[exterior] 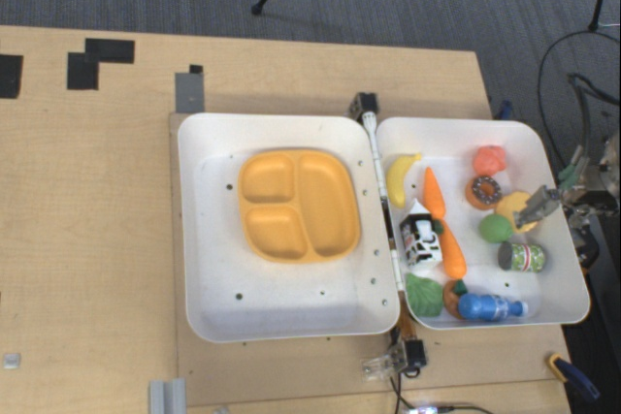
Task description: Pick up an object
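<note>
The right bin [456, 133] holds several toy foods. A banana [400, 177] and two carrots [433, 192] [452, 249] lie along its left side beside a black-and-white carton [419, 239]. A pink-red fruit [490, 159], a donut [482, 192], a yellow fruit [509, 204], a green lime [496, 228] and a small can [523, 257] sit to the right. A blue bottle [490, 307] and a green leafy piece [423, 294] lie at the front. My gripper [532, 211] reaches in over the right rim, close beside the yellow fruit and above the can, with nothing visibly held.
The left bin [209, 238] contains a yellow-orange divided plate [296, 206]. A metal hinge strip [380, 189] runs between the bins. The wooden bench [87, 228] extends to the left. Cables and the arm's base [592, 208] crowd the right edge.
</note>
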Action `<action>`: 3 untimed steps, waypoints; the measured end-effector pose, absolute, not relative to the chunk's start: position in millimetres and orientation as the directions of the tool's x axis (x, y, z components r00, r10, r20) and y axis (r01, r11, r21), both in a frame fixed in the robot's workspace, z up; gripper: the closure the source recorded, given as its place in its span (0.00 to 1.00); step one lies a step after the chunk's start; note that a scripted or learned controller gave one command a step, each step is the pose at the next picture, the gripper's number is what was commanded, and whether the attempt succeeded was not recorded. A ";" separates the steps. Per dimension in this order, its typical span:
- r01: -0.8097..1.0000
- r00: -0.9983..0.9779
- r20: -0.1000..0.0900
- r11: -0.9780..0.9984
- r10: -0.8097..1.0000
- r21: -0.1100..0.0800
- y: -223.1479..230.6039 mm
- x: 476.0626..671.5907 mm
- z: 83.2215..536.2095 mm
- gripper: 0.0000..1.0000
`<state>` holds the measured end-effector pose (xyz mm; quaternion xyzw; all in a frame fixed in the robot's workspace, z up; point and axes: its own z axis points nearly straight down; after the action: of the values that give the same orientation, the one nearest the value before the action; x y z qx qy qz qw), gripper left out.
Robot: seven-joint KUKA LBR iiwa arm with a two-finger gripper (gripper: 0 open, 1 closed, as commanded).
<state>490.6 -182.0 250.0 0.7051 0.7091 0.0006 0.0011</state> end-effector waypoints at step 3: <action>0.981 0.193 -0.002 -0.193 0.981 0.008 -158.2 539.6 86.9 0.00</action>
<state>539.6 -158.2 86.9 0.7722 0.6353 0.0020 0.0037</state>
